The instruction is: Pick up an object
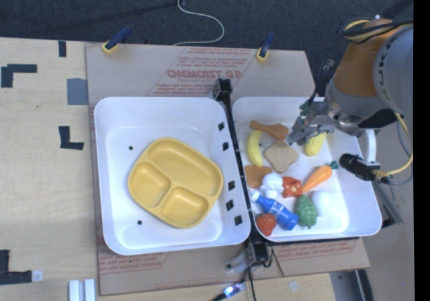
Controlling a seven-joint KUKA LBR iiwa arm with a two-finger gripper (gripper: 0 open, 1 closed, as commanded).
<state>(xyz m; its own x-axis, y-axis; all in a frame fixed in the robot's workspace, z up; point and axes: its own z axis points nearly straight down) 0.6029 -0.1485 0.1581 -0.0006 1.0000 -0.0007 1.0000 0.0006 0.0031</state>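
The right bin holds several toy foods: a banana, a slice of bread, a brown drumstick, a carrot, a yellow corn piece, a green vegetable, a blue bottle and a red tomato. My gripper hangs low in the bin's far part, between the drumstick and the corn, just above the bread's far edge. Nothing shows between its fingers.
The left bin holds a yellow divided plate. A black divider runs between the bins. The arm's grey and orange body fills the far right side. A cable lies on the dark floor beyond the bench.
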